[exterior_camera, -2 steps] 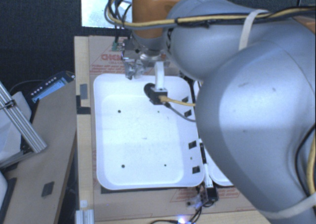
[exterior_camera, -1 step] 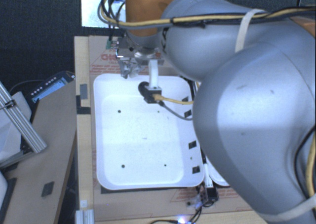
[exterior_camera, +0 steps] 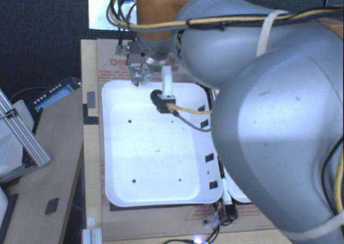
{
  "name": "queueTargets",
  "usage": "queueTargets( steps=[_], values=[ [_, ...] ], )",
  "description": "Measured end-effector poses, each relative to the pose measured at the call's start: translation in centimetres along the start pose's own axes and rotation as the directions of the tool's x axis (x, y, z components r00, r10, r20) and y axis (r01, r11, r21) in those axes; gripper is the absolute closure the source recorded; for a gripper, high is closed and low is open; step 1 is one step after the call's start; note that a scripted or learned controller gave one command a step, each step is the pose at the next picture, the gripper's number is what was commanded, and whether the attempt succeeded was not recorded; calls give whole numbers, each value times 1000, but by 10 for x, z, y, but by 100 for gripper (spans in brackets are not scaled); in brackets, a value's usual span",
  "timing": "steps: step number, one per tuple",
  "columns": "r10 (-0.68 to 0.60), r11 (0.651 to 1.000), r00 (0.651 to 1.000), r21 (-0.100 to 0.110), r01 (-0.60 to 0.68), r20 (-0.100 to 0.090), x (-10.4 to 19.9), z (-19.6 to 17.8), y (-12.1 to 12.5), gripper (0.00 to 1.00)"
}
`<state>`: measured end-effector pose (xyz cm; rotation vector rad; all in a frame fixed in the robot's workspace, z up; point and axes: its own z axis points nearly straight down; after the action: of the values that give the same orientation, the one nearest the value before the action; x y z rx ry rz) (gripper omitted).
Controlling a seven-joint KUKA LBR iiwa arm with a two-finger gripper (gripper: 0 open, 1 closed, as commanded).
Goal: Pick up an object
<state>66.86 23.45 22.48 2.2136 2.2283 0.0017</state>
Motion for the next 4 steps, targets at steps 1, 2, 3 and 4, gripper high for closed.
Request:
queueTargets(
  steps=[1, 2, 3, 4],
  values=[
    [-1, 1000, 1000, 0, 1, 0, 0, 4, 0, 100],
    [-1, 1000, 1000, 0, 1, 0, 0, 11, 0, 100],
    [0, 1000, 1000, 0, 0, 0, -1, 12, -5, 100],
    [-1, 1000, 1000, -1, 1, 0, 0, 13, 0, 100]
  ],
)
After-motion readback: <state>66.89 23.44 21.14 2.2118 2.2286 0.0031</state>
